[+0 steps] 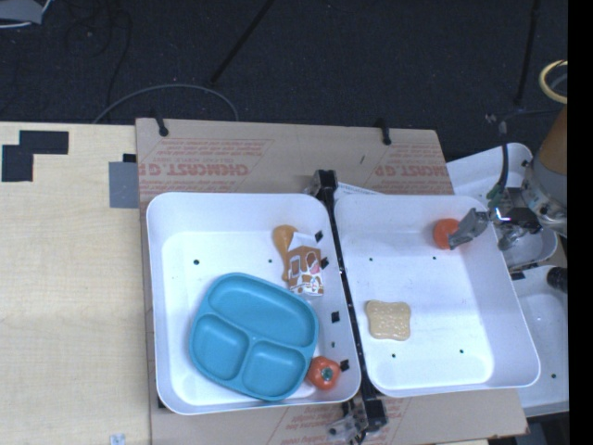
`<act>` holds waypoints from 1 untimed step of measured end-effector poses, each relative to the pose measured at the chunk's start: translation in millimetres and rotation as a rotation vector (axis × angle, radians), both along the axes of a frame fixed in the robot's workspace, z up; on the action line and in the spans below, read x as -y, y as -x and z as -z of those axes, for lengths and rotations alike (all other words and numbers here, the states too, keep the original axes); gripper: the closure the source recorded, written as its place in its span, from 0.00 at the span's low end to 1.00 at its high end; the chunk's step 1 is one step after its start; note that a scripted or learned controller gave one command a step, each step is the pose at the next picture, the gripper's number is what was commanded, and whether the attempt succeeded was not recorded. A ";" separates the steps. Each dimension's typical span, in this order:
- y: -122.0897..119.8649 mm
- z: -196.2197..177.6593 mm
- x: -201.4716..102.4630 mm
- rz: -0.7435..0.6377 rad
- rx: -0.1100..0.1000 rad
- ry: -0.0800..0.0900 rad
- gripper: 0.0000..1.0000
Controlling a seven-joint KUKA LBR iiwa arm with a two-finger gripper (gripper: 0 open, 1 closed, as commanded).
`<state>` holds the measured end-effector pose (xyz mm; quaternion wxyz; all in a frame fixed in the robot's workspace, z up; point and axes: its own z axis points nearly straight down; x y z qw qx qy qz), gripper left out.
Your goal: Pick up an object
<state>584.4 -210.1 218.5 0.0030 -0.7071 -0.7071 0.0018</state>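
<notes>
The pale wood surface fills the left of the frame, with a cardboard sheet under two white bins at centre.

In the left bin, a blue divided tray lies tilted in the lower middle. Just above its upper right corner sits a small brown-and-white carton, touching an orange-tan piece that lies above and to its left. A red tomato rests at the tray's lower right corner, close to the bin's right wall.

In the right bin, a tan waffle-like piece lies left of centre, well apart from the rest. Towards the upper right, an orange-red ball sits on the bin floor.

The hand hangs at the right bin's upper right edge. Its fingers are spread open, the left finger just beside the ball, perhaps touching it; nothing lies between the fingers.
</notes>
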 end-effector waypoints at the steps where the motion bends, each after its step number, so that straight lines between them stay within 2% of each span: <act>1: -5.9 46.0 0.7 0.000 0.000 0.000 0.00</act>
